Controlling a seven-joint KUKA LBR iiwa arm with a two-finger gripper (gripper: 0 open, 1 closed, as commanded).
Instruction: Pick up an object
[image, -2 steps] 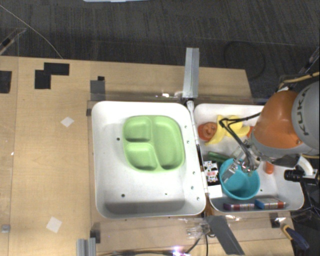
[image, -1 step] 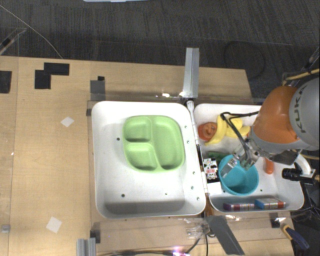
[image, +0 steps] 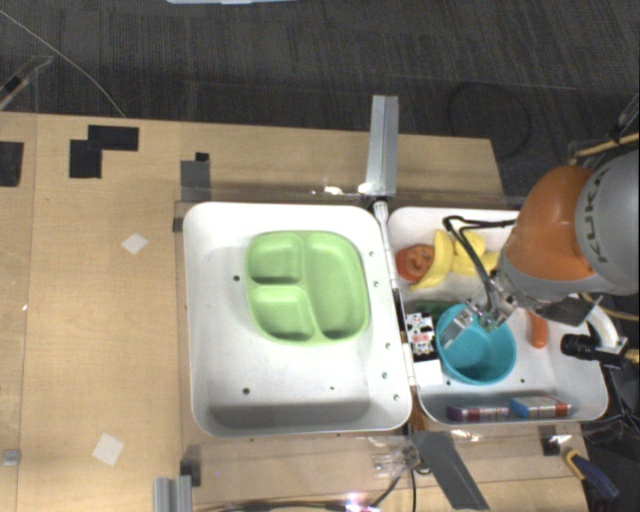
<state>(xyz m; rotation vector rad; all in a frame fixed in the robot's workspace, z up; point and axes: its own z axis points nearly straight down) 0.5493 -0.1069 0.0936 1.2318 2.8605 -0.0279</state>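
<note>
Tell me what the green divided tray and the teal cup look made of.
Green divided tray: likely moulded plastic, matte, with soft rounded compartment edges and even colour. Teal cup: probably plastic too, smooth and slightly glossy, with a thin uniform rim.

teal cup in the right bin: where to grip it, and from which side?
Probably the rim wall of the teal cup, one finger inside and one outside, coming from above. It stands mouth-up and open. The near-left rim looks freest; the gripper is at the far rim and the yellow toy lies beyond.
</note>
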